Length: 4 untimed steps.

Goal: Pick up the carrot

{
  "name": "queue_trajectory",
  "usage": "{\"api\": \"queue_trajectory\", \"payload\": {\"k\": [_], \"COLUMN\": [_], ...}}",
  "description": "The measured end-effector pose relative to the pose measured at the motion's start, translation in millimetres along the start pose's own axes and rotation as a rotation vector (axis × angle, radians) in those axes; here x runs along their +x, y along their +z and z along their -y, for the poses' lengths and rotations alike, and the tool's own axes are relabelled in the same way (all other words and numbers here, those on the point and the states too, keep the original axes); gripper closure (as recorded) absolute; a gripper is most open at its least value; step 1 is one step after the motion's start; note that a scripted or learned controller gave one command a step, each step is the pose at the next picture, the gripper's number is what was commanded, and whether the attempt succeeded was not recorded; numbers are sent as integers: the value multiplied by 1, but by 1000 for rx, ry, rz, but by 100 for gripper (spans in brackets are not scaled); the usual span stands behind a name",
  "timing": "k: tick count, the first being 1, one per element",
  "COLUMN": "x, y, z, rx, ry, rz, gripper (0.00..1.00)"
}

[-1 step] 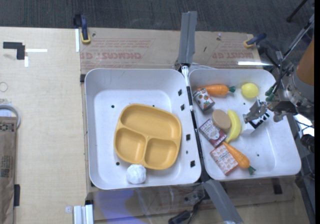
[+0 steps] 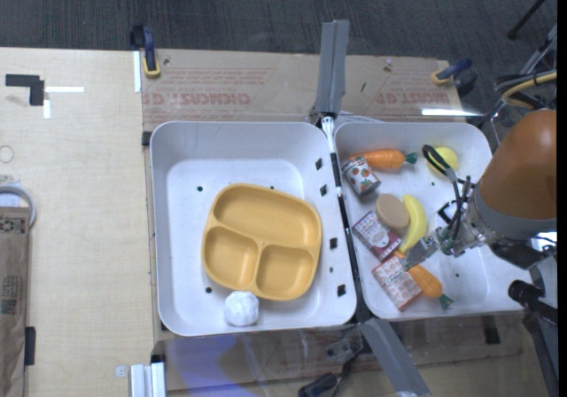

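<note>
Two carrots lie in the right bin (image 2: 478, 293). One carrot (image 2: 383, 159), with its green stub pointing right, rests near the bin's far wall. A smaller carrot (image 2: 427, 282) lies near the front wall, beside a red packet (image 2: 395, 281). My gripper (image 2: 446, 242) hangs low over the bin's right half, just above and right of the smaller carrot and next to the banana (image 2: 414, 221). The grey arm with its orange band (image 2: 527, 169) covers the bin's right edge.
The right bin also holds a small red can (image 2: 361, 176), a round tan disc (image 2: 391, 209), a second red packet (image 2: 376, 234) and a yellow-and-black item (image 2: 441, 158). In the left bin (image 2: 177, 209) sit a yellow divided tray (image 2: 263, 241) and a white ball (image 2: 241, 307).
</note>
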<state>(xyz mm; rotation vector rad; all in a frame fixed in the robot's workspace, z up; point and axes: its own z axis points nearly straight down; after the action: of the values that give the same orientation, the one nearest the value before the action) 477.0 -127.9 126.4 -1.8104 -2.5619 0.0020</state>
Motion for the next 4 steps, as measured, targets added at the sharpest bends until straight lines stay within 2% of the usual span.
{"api": "queue_trajectory", "payload": {"k": [1, 2, 3, 4], "x": [0, -2, 58, 47], "y": [31, -59, -64, -78], "z": [-4, -1, -22, -69], "rx": [-9, -4, -2, -3], "ry": [-313, -125, -178, -515], "rz": [6, 4, 3, 4], "gripper": [0, 0, 0, 0]}}
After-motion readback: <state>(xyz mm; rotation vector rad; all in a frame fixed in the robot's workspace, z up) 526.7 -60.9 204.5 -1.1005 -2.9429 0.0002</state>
